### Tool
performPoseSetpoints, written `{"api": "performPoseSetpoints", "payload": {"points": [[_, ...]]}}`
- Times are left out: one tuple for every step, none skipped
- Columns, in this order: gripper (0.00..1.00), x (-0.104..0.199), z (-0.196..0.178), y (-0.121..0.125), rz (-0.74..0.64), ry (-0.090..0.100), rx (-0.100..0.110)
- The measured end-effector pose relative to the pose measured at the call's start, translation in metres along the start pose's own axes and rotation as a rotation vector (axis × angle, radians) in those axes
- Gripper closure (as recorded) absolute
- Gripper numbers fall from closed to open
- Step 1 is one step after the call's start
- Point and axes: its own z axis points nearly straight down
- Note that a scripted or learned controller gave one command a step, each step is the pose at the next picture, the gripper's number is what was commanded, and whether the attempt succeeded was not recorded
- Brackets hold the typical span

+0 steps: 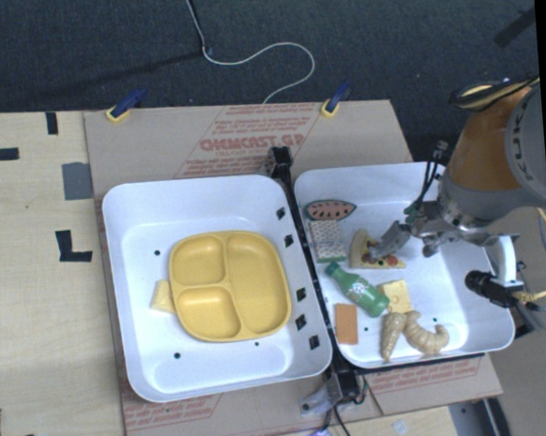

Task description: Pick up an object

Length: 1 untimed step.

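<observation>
Several toy food items lie in the right bin (466,277). There is a pizza slice (362,249), a green bottle (358,288), a yellow cheese piece (398,296), an orange slab (345,323), a tan knobbly root (412,333), a grey mesh piece (328,241) and a red-and-dark slice (330,210). My gripper (393,242) reaches in from the right. It sits low over the right edge of the pizza slice, just above the cheese piece. I see nothing lifted off the bin floor.
The left bin (136,270) holds a yellow divided plate (229,284) with a pale yellow wedge (160,296) poking out at its left. A black ridge (299,248) divides the bins. A white cable (260,58) loops across the dark floor behind.
</observation>
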Motion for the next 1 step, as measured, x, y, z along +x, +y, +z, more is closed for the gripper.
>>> {"api": "performPoseSetpoints", "payload": {"points": [[0.0,0.0005,0.0512,0.0003,0.0,-0.002,-0.005]]}}
